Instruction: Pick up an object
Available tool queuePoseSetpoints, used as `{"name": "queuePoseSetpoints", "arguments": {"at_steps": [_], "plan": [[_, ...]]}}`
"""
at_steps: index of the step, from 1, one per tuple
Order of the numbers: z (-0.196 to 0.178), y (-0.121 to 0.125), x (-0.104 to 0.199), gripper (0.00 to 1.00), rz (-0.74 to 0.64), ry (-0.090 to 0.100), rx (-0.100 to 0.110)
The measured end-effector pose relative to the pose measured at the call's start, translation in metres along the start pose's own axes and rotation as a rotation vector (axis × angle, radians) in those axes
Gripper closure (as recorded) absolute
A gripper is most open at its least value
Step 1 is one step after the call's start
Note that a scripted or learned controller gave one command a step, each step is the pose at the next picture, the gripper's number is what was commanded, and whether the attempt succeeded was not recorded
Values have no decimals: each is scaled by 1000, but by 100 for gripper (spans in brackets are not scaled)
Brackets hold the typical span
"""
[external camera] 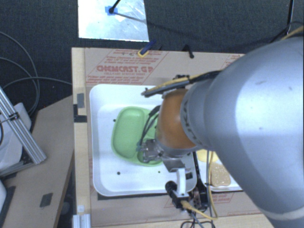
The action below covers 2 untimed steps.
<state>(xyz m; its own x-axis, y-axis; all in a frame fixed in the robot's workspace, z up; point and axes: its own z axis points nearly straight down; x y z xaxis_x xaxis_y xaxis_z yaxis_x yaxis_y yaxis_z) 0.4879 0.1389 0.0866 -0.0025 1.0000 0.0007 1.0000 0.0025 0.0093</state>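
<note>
A light green, rounded dish-like object [127, 131] lies in the middle of the left white bin [107, 175]. The gripper [148, 152] hangs low over the green object's right edge, under the orange band [172, 122] of the wrist. The wrist hides most of the gripper and whether it touches the green object. A pale yellow object [203, 156] and a tan speckled block [220, 175] peek out from under the arm in the right bin.
The big grey arm [251, 127] covers most of the right bin. Both bins rest on a cardboard sheet [123, 68]. Cables and a connector [187, 198] hang by the front edge. A shiny square plate [113, 13] lies on the dark floor behind.
</note>
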Motion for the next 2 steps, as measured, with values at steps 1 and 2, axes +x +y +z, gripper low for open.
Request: {"name": "queuePoseSetpoints", "arguments": {"at_steps": [1, 2], "plan": [[-30, 77, 62, 100, -4, -4, 13], [-8, 144, 19, 100, -3, 4, -4]]}}
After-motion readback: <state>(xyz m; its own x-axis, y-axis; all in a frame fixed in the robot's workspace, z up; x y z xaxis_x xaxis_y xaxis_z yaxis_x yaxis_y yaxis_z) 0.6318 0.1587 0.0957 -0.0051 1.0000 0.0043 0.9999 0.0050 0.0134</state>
